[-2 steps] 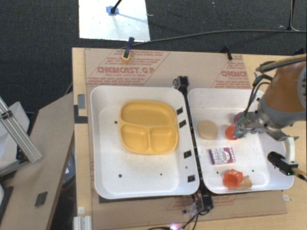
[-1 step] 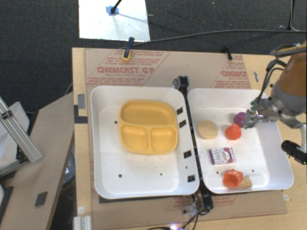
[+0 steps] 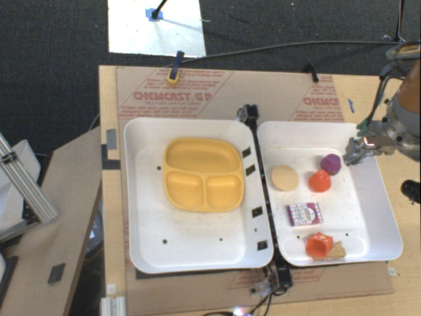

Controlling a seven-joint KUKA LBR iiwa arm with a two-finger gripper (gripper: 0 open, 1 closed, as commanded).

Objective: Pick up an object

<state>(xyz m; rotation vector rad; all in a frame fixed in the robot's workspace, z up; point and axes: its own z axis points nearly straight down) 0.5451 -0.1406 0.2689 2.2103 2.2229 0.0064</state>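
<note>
The jaws (image 3: 355, 151) hang at the right bin's (image 3: 388, 224) far right rim, grip unreadable, with the purple ball (image 3: 331, 163) just to their left.

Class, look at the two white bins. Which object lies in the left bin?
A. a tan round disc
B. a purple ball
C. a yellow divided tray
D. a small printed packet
C: the yellow divided tray sits alone in the left bin, while the other items lie in the right bin.
</note>
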